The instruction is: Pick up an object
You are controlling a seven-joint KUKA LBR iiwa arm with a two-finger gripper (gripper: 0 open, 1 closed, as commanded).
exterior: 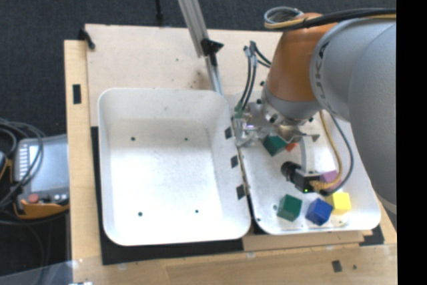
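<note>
My gripper point(269, 135) hangs over the upper part of the right bin point(365, 215), mostly hidden under the grey and orange wrist. A dark green block point(273, 145) shows right below the wrist, with a small orange piece point(291, 144) beside it. I cannot tell whether the block is held or lies on the bin floor. Along the bin's near edge sit a green cube point(289, 207), a blue cube point(319, 211) and a yellow cube point(341, 201). A purple piece point(329, 177) lies just above them.
The left bin point(107, 107) stands beside the right one, sharing a wall at the middle. A slanted aluminium rail point(189, 3) rises behind the bins. A grey box with cables point(33, 170) sits off the bench at the left.
</note>
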